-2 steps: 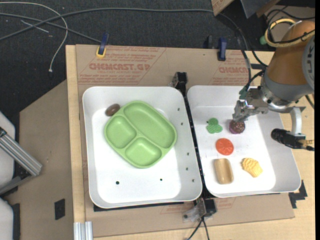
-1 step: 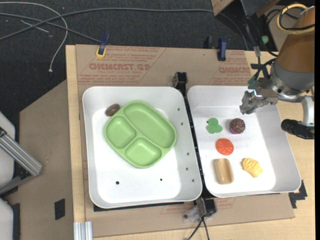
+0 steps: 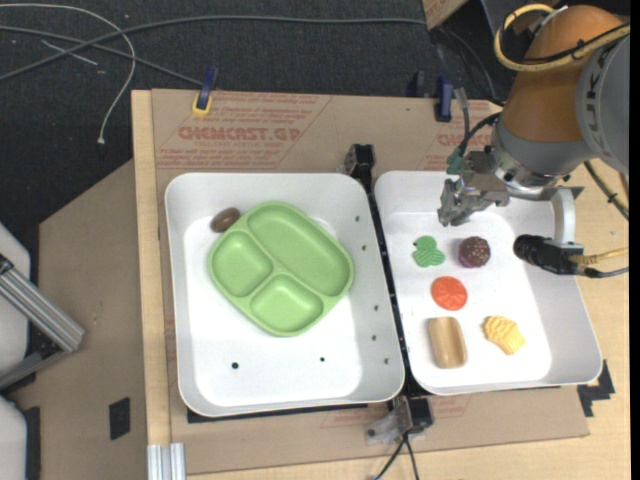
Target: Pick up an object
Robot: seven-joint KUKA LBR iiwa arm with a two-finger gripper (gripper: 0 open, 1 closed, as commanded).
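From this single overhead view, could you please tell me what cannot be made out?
- Gripper: too small and dark in the camera view to tell its finger state.
- Small brown oval object beside the green divided plate: too small to identify.
- Grey-and-orange arm: cut off by the right edge.

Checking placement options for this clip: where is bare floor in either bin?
Left bin: bare along the front, below the green tray. Right bin: a strip behind the pincer. Crowded mid-right bin: green piece, dark ball, orange disc, tan block, yellow piece.
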